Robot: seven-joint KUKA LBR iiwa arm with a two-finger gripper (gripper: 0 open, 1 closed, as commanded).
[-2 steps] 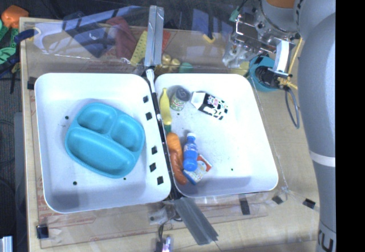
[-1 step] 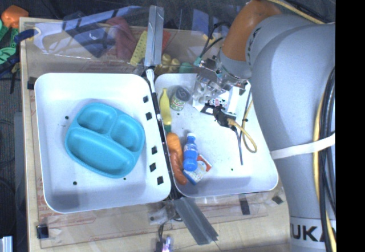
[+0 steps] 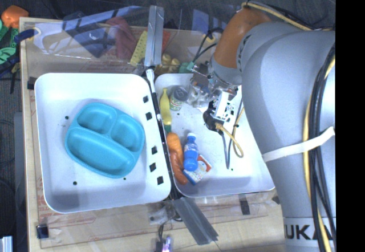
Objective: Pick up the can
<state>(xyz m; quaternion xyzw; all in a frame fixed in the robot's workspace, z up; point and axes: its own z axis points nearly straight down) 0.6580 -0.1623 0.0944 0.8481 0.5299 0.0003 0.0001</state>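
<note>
In the right bin, up at its twelve o'clock end, the can stands against the wall next to the divider between the bins, its round silvery top turned up to the camera. So its long axis runs roughly upright, and I judge it best taken from above. The gripper sits just beside it on the three o'clock side, so close that its metal parts blur into the can's rim; whether they touch I cannot say. Nor can I tell how wide the gripper stands or whether it has anything in its hold, since the wrist hides that part.

From the can toward six o'clock lie a yellow banana, a carrot and a blue bottle, along the divider side. The coming move turns on a small shift toward nine o'clock to centre over the can, the banana being close enough to get in the way.

The left bin holds a blue divided plate.
</note>
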